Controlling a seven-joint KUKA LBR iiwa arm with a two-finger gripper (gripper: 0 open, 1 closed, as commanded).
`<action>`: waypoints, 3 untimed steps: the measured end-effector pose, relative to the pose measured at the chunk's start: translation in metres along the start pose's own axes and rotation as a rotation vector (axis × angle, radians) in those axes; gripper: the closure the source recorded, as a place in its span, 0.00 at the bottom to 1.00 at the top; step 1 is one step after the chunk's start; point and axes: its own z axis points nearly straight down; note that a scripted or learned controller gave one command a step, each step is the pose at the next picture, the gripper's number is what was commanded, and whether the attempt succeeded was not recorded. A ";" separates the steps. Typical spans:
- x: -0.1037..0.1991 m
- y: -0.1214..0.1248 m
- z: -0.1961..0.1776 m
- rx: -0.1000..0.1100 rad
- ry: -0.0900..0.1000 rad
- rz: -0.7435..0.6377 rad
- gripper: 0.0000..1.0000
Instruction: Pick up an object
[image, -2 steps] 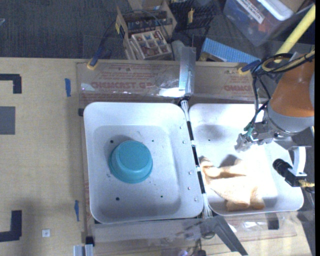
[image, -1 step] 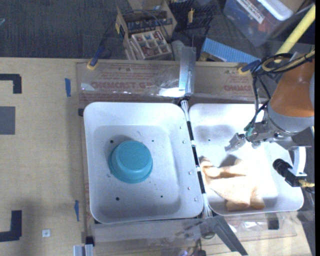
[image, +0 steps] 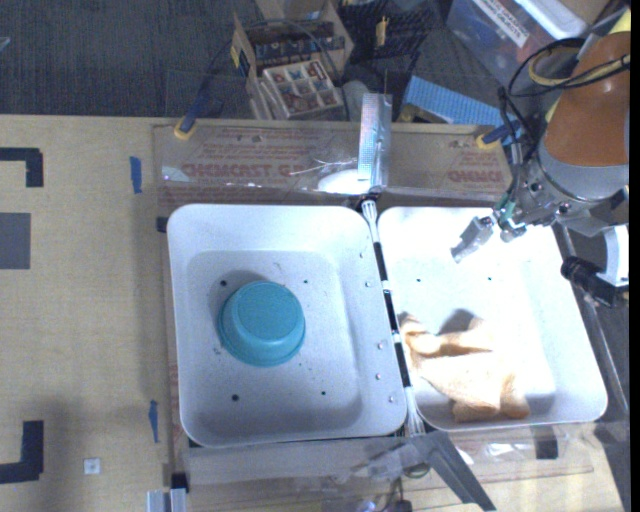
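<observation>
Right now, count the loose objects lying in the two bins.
2. A blue bowl upside down in the left bin; a tan cloth crumpled in the right bin.

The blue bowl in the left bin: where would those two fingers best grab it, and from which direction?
Probably by its side wall, coming straight down from above. The bowl sits upside down on the left bin floor, so no open rim shows to pinch; its round body is the part the fingers can straddle. That may need a wide opening. The gripper hangs over the right bin now.

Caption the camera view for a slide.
End effector over right bin holding tan cloth; blue bowl in left bin.
</observation>
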 end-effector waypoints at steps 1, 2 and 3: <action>-0.012 -0.009 -0.080 0.001 -0.001 0.210 0.00; -0.006 -0.056 0.042 0.004 0.003 0.088 0.00; 0.011 -0.075 0.142 -0.008 -0.002 0.092 0.00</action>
